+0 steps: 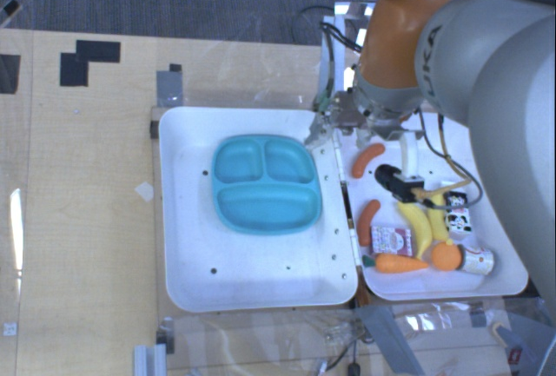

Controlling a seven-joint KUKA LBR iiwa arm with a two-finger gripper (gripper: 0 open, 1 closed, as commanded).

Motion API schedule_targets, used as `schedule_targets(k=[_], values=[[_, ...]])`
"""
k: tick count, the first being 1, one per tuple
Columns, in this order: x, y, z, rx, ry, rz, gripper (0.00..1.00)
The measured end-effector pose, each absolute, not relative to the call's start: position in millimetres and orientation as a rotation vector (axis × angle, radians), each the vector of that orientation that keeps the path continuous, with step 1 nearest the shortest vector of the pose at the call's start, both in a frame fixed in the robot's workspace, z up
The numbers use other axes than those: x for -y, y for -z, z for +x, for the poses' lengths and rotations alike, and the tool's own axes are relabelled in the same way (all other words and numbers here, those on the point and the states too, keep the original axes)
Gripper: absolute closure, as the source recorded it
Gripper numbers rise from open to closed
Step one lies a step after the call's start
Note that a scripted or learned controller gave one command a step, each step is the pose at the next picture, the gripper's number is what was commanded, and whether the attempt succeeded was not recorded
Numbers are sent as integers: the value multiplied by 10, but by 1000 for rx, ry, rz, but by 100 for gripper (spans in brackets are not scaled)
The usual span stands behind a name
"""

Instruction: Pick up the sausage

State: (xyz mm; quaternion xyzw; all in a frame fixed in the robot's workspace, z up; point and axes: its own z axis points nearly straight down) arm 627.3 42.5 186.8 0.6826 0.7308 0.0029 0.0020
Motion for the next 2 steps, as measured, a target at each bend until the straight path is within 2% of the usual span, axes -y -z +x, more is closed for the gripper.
schedule_targets(k=[1,2], values=[[-45,-1855,6195,-2255,-5,2182,0],[27,-2647,6502,-2280,-9,2152,0]])
